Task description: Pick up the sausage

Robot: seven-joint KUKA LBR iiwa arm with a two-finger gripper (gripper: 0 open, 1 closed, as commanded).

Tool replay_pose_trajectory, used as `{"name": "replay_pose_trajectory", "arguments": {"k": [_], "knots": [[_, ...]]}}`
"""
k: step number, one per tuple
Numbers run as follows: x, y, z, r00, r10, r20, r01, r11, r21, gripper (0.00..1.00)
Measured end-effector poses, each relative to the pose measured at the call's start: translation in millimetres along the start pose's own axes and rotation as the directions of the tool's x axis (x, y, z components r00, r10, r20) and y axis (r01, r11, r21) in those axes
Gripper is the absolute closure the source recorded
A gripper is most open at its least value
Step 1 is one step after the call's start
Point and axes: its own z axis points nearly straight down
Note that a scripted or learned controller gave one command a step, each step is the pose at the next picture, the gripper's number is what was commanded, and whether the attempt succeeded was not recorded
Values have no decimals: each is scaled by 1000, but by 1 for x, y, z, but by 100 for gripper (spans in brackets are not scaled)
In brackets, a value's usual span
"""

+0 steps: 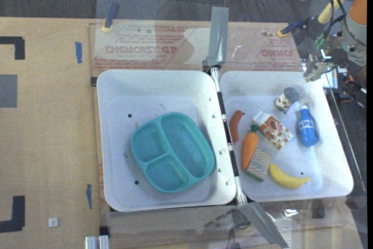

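The sausage (235,125) lies in the right bin (332,183) against its left wall, just beyond the carrot (249,150), with a small carton (274,130), blue bottle (306,126), small jar (285,100) and banana (288,178) to its right. The left bin (116,90) holds a teal divided tray (172,151). The pincer (317,67) hangs over the right bin's far right corner, well apart from the sausage; its spread cannot be told.

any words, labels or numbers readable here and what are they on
Red print on the clear panel behind the bins: too blurred to read.
Label on the blue bottle: too small to read.
Print on the small carton: too small to read.
Label on the small can: too small to read.
Nothing else carries text.
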Motion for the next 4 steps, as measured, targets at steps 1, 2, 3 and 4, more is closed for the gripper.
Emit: {"name": "replay_pose_trajectory", "arguments": {"k": [1,2,3,4], "knots": [[0,1,-11,1000,-2,3,2,1000,-4,100],[-1,2,-22,1000,-3,6,3,1000,-9,100],[-1,3,-33,1000,-4,9,4,1000,-14,100],[-2,4,-44,1000,-5,12,5,1000,-19,100]]}}
